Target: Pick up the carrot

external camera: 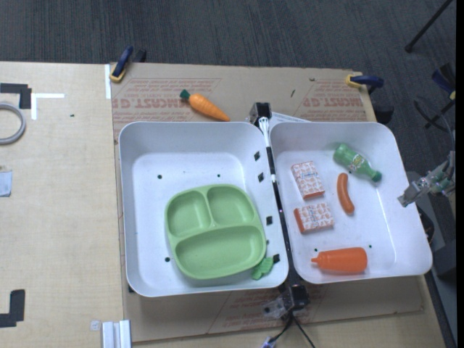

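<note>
The carrot [205,106], orange with a green top, lies on the brown cardboard just behind the left bin's [138,194] far rim, outside both bins. My gripper [424,187] shows at the far right, beyond the right bin's [402,194] outer wall, far from the carrot. Nothing is seen held in it.
A green divided plate [215,230] fills the left bin, with a small green piece [263,267] at its corner. The right bin holds a green bottle [357,162], a sausage [346,193], two cracker packs [307,179] [314,217] and an orange bottle [340,260]. A clamp [121,64] grips the cardboard's back left corner.
</note>
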